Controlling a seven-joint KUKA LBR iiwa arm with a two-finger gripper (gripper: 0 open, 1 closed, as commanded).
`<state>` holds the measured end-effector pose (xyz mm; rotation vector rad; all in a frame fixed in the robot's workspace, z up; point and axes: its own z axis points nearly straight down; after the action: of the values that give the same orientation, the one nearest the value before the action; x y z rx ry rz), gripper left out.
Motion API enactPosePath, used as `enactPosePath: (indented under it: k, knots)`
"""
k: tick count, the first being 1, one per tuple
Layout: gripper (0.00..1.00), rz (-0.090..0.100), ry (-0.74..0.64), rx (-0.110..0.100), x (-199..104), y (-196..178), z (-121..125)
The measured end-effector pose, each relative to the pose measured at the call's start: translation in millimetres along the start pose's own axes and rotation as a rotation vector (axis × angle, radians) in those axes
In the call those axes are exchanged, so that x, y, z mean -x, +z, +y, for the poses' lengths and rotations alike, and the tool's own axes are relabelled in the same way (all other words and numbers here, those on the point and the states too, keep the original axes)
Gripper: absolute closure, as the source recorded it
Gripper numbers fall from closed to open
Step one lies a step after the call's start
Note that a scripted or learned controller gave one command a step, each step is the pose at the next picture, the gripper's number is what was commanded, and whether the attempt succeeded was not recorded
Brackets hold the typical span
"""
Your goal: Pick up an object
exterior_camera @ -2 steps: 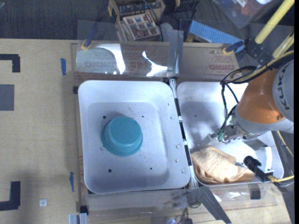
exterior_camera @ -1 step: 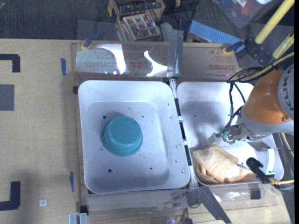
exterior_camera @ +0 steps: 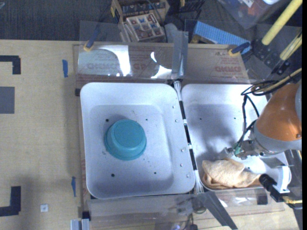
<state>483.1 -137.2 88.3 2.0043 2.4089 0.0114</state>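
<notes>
Cloth (exterior_camera: 226, 173): crumpled in right bin (exterior_camera: 211, 104) front corner, apparently the pick target; gripper (exterior_camera: 236, 151) poised just above, grip state indiscernible. Bowl (exterior_camera: 125, 139): left bin (exterior_camera: 96, 109).

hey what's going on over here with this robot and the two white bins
A grey robot arm with an orange band reaches in from the right over the right bin. Its gripper sits low, just above a crumpled tan cloth lying at that bin's near edge. Nothing shows between its fingers, so no pick has happened yet. In the left bin a teal bowl rests upside down, untouched.
</notes>
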Motion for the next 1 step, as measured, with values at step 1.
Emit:
enactPosePath:
  k: [1]
  knots:
    - [0.00,-0.005,0.179,-0.003,-15.8,0.5,18.9]
